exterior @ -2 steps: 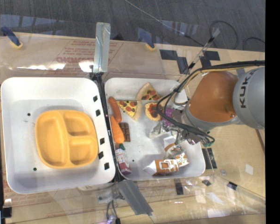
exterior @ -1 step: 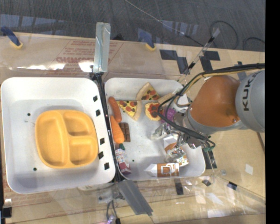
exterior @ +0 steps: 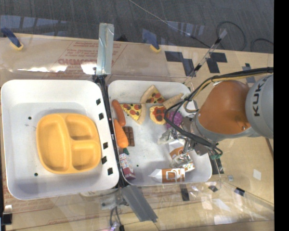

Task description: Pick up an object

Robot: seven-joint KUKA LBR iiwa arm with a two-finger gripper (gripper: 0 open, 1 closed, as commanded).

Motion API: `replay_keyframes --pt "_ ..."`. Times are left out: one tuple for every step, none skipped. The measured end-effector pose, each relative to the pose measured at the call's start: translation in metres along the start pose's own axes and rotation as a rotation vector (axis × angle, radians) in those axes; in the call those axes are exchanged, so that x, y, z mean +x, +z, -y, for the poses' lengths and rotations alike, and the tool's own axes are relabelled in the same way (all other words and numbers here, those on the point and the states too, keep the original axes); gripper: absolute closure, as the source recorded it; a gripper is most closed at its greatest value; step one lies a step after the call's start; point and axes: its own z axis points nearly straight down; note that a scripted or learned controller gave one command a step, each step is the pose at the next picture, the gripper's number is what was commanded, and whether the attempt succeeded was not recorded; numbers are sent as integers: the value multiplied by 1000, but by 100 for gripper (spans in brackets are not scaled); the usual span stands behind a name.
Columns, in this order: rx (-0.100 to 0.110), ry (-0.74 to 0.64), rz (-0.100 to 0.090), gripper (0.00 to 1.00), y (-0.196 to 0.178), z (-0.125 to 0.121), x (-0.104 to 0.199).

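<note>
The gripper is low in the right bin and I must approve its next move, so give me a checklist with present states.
1. Gripper over the right bin: ok.
2. An object seen between its fingers: cannot tell; wrappers crowd beneath it.
3. Pizza slices clear of the arm: ok.
4. Carrot and sausage lying at the left wall, untouched: ok.
5. Yellow tray sitting flat in the left bin: ok.

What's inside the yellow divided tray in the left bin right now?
The yellow divided plastic tray sits in the left white bin; its three compartments show bare yellow plastic, nothing inside. Whatever lies beneath the tray is covered.
</note>
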Motion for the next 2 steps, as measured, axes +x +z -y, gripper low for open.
replay_keyframes --pt "-2 -61 2 0 0 -2 0" --pt "0 4 -2 0 -1 -8 -2"
